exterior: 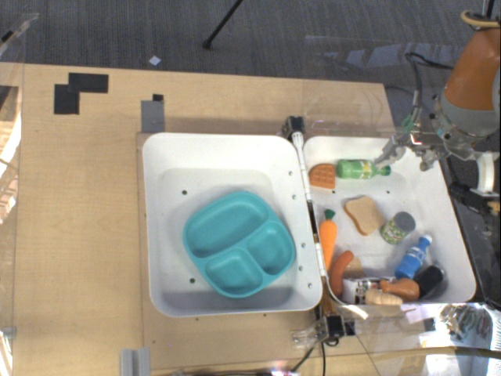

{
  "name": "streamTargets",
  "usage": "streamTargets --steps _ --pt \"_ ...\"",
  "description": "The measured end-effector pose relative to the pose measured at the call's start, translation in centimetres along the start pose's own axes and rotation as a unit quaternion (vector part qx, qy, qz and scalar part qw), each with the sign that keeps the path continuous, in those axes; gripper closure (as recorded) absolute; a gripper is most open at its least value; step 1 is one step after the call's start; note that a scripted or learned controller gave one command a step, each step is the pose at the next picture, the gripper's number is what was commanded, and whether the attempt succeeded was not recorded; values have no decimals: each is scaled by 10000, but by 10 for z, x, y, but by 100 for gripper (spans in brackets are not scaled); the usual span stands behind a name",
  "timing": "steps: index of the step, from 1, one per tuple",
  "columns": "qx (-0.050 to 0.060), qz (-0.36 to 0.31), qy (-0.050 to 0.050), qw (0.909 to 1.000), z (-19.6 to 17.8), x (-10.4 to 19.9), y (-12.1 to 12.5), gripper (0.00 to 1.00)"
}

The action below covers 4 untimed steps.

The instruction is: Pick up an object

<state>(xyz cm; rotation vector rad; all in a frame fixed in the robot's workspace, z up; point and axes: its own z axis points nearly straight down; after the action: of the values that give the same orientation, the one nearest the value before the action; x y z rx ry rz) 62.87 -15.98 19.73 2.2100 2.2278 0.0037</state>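
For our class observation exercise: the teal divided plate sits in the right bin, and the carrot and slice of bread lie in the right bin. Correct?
Not quite. In the camera view, the teal divided plate sits in the left bin; the carrot and slice of bread do lie in the right bin.

Arm casing (470, 116): grey, smooth, rounded, at the right bin's (462, 233) far right corner.
Band (476, 73): broad, orange, domed, just above the grey wrist section.
Top ring (479, 18): thin, pale, capping the orange band.
Cables (427, 73): dark, thin, looping beside the band on the side toward the bin.
Gripper (391, 151): grey metal, slender, over the bin's far rim; a small green detail shows near its base.
Wrist hardware (429, 138): small dark and metallic fittings, detail too fine to tell.
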Motion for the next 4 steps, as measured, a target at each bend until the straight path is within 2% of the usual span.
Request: streamTargets --steps 1,2,3,4 --pt "25 879 42 9961 100 -41 -62 0" --pt "-29 848 -1 9964 109 -23 -96 0" --pt "-74 821 2 9966 96 -21 -92 100" --pt "-49 901 7 9959 6 27 -16 100"
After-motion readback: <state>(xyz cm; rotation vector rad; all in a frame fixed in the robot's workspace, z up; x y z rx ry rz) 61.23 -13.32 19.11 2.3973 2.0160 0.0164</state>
